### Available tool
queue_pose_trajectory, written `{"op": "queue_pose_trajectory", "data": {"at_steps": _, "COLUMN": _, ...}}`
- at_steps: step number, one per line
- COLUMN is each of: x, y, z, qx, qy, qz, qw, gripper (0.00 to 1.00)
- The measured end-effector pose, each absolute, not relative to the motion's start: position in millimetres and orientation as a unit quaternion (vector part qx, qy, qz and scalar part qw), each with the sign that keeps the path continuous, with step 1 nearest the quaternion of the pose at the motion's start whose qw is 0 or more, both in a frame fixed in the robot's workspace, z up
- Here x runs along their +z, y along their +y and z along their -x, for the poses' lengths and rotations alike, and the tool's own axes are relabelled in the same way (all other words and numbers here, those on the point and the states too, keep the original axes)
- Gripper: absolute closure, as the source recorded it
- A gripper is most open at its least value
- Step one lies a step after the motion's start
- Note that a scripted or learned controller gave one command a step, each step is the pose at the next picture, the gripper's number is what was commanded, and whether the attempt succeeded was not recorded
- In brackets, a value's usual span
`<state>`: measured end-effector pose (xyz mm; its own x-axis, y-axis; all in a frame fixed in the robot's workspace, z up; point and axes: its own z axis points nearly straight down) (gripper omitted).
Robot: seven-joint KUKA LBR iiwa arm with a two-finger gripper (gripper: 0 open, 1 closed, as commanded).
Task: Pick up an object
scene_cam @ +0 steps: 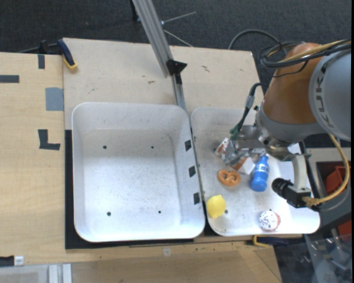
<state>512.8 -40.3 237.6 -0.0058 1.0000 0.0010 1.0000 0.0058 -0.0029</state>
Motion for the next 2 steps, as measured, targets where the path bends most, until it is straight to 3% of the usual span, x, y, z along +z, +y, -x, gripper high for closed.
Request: {"op": "queue_pose_trajectory", "data": {"at_steps": 2, "x": 239, "y": 66, "z": -515.2, "qx": 0.0003, "qy": -0.710, "qz": 0.704, "qw": 0.002, "gripper": 1.00}}
